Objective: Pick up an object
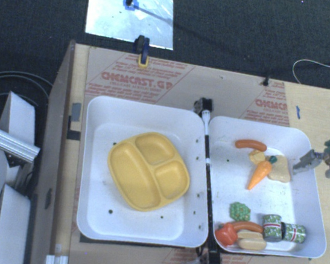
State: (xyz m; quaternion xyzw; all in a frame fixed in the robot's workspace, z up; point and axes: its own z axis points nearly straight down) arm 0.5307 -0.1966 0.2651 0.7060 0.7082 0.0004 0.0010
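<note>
The right bin (315,212) holds several toy foods. An orange carrot (259,174) lies near its middle, with a red sausage (250,144) above it and a pale slab (281,170) to the carrot's right. At the bin's front are a green broccoli piece (240,211), a red pepper (227,234), a hot dog (251,242) and two small cans (271,227) (294,233). My gripper (319,164) hangs over the bin's right rim, just right of the pale slab, with nothing seen in it.
The left bin (98,149) holds a yellow divided plate (149,170). A black divider (207,158) runs between the bins. Cardboard (160,79) lies behind them, and cables and white boxes (9,155) sit to the far left.
</note>
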